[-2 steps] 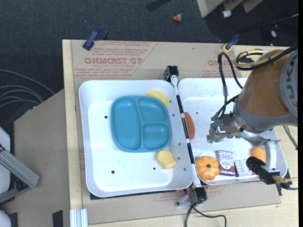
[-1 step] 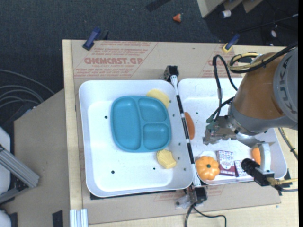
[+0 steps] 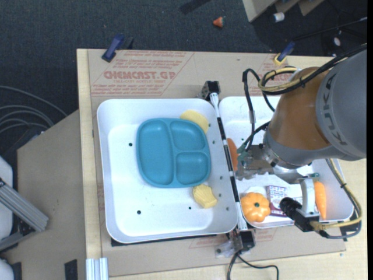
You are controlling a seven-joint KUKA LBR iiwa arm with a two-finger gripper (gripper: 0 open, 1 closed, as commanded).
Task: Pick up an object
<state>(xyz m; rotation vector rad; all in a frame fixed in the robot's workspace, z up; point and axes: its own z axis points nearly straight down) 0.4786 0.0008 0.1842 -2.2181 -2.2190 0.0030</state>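
Camera view: a slanted look down on the bench [image 3: 151, 63] with two shallow white bins side by side.
Left bin [image 3: 116, 174]: holds a blue divided plate [image 3: 173, 151] at its centre; a pale yellow piece [image 3: 196, 119] touches the plate's rim at about 1 o'clock, and a second yellow piece [image 3: 204, 196] lies just beside the rim at 5 o'clock.
Right bin [image 3: 233, 107]: carries the likeliest targets, bunched toward its near end. A small orange pumpkin [image 3: 256, 207] sits at 7 o'clock in the bin, a carrot [image 3: 320, 199] lies at 4 o'clock along the right wall, and a small purple-and-white packet [image 3: 275, 192] rests between them.
Red-orange piece [image 3: 232, 151]: lies against the divider between the bins, at 9 o'clock in the right bin (identity too small to tell).
Arm [image 3: 315, 115]: reaches in from 3 o'clock and hangs over the right bin, presumably because the pickable clutter lies there.
Jaws [image 3: 252, 163]: the arm's bulk hides the tips, so open or closed cannot be told; nothing is seen held.
Judgement: the pick appears not yet done, since every object rests on a bin floor.
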